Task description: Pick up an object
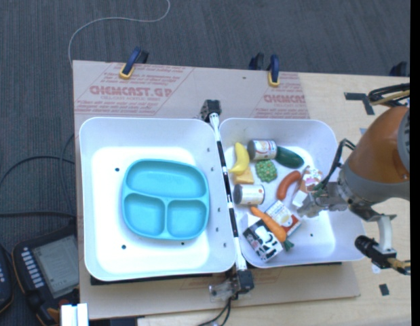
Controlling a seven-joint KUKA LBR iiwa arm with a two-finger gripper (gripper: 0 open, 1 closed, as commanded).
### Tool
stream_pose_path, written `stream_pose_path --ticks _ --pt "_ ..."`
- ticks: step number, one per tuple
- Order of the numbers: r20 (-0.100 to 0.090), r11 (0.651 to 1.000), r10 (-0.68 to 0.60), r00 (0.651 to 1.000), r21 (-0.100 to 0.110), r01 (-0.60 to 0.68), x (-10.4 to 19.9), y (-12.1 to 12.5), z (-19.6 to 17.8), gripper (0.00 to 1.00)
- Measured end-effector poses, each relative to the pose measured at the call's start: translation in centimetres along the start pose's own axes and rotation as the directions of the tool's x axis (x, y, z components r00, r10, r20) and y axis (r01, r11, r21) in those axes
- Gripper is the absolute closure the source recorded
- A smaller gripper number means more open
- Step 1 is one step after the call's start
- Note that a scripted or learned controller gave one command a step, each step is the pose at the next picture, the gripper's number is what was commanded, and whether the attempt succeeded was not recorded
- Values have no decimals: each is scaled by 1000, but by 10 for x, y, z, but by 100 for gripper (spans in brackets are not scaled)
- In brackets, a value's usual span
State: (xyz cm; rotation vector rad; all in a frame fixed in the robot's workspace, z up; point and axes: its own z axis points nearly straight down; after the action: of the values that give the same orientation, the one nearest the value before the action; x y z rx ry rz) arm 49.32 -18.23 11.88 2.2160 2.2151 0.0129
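Nearest the camera, at the right bin's [325, 131] front edge, lies a black-and-white box [262, 242], tilted, just beside the divider where the two bins meet. Touching it on the upper right, a carrot [269, 223] runs slantwise, and a small white packet with red print [283, 214] rests against the carrot. Above these a silver can [250, 194] lies on its side, close to a yellow wedge [243, 177] and a banana [241, 157] that stands along the bin's left wall. Further back, a second can with a red label [263, 148] lies beside a dark green cucumber [289, 157], and a head of broccoli [266, 170] sits between that can and the silver one. A red-orange sausage-like piece [289, 183] curves down the middle of the bin, near the claw [311, 197]. That claw comes in from the right on the grey arm with its orange band [379, 151], low over the bin's right half, its tip just beside the white packet and a small white-and-red item [310, 178]; whether it is wide or narrow cannot be told, and nothing can be seen held in it. On the left, the other bin [87, 182] holds a blue divided tray [167, 199] with three compartments. Both bins rest on a cardboard sheet [131, 90] printed in red, fixed to the worktop [345, 90] by blue-and-yellow clamps [133, 62] at the far edge.
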Motion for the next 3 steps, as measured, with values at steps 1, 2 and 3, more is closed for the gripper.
stream_pose_path --ticks 1,2,3 --pt "0 1000 0 1000 0 0 0 0 0 0" --pt "1 1000 0 1000 -1 0 0 1 -10 100" --pt "0 1000 0 1000 0 0 0 1 -9 0"
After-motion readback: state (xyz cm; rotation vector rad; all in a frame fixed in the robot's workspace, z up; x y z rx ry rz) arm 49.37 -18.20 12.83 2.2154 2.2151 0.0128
